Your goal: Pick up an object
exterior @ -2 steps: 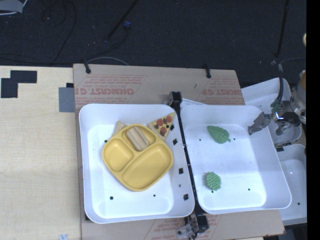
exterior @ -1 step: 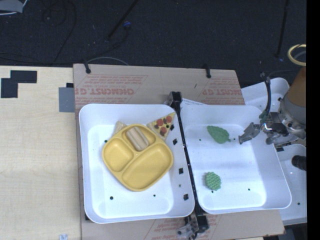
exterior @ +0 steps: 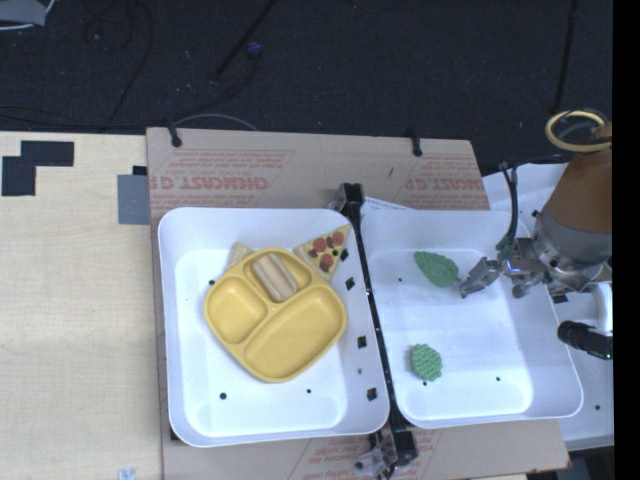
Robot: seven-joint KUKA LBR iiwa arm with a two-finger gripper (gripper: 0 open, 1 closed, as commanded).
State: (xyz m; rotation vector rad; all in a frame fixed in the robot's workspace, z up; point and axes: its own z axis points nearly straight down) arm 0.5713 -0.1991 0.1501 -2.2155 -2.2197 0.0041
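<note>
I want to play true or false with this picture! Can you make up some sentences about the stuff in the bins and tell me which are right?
1. The yellow plate lies in the left bin. True.
2. The pizza slice is in the right bin. False: it is in the left bin, beside the plate.
3. Two green things, a leaf and a bumpy one, lie in the right bin. True.
4. The tool is over the plate. False: it is over the right bin, near the leaf.

My claw (exterior: 497,277) looked like dull grey metal. Both bins (exterior: 190,388) were smooth white plastic with a soft gloss. The yellow tray (exterior: 290,343) was smooth, matt plastic. The leaf (exterior: 436,267) looked flat and matt; the green ball (exterior: 426,361) was knobbly. Printed brown cardboard (exterior: 300,173) lay on my pale wood-grain desk (exterior: 70,318).
</note>
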